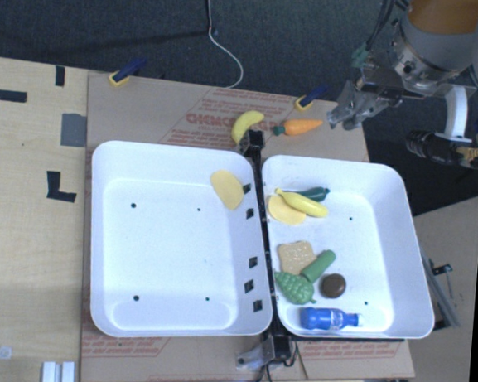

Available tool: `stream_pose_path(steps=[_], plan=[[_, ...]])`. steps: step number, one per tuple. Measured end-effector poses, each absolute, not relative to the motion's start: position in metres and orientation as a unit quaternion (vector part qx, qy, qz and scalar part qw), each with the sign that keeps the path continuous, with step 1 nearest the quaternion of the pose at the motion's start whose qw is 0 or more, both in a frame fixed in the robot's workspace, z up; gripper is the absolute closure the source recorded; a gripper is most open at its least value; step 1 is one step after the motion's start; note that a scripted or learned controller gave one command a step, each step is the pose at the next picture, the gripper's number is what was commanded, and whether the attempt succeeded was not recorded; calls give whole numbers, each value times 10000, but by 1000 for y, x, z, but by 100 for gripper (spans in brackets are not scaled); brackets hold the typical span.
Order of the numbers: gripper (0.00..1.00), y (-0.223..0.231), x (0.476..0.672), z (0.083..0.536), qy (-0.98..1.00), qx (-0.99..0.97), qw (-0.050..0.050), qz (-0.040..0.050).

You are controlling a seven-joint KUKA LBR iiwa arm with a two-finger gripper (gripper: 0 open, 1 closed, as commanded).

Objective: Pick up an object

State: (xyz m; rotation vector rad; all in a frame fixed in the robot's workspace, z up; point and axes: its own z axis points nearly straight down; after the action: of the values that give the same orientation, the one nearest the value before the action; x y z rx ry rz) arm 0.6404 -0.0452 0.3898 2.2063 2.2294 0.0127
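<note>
My gripper [351, 111] hangs high at the upper right, above the cardboard behind the right bin [384, 240], with nothing visible in it. The right bin holds a yellow banana [306, 203], a dark green piece [314, 192], a pale yellow slice [280, 211], a tan cracker [296, 253], a green cucumber [317, 265], a green leafy lump [294, 287], a brown ball [333, 284] and a blue bottle [327, 319]. A yellow wedge [227, 188] lies at the back right of the left bin [167, 255].
Behind the bins on the cardboard lie a second banana [246, 125] and an orange carrot [299, 127], the carrot just left of the gripper. Blue-and-yellow clamps [126, 72] [311, 97] hold the cardboard's far edge. A white cable [222, 47] runs down from above.
</note>
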Motion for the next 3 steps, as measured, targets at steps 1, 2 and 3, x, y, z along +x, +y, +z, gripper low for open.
stream_pose_path(steps=[1,2,3], plan=[[100,-60,576,535,7073,7069,4,-4],[100,-66,541,535,7073,7069,-1,-1],[100,-61,503,535,7072,7070,0,-2]])
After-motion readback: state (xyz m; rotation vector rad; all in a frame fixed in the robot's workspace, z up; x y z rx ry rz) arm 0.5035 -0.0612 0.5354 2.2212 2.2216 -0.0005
